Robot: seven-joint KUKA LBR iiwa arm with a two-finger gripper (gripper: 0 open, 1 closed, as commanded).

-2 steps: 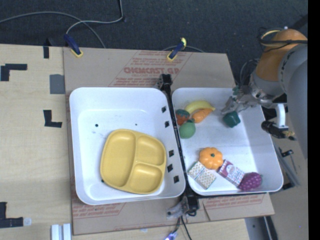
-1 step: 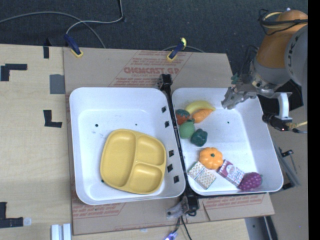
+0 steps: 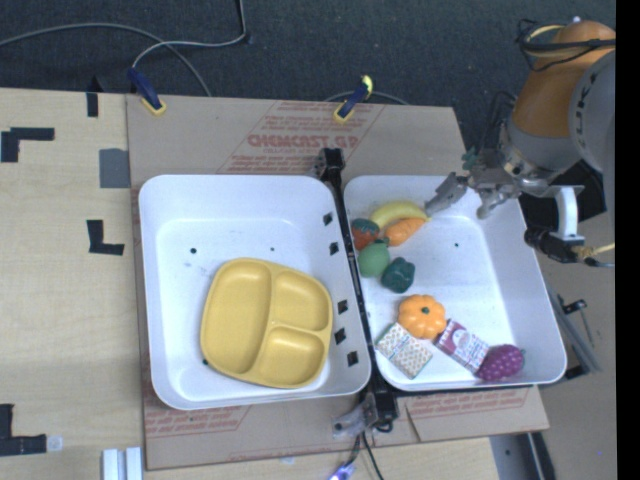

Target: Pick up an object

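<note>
Above the right bin (image 3: 520,268), the empty gripper (image 3: 465,200) hangs open.

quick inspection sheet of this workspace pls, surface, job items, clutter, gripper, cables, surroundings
surface: cardboard sheet on a wooden bench, bearing the left bin and right bin.
job's things: right bin holds a banana, orange piece, green pepper, pumpkin, purple grapes and two small packets.
clutter: yellow divided tray in the left bin.
gripper: gripper above the right bin's far edge, open, holding nothing.
cables: white cable on the floor behind the bench.
surroundings: dark carpet; clamps on the cardboard's far edge.
</note>
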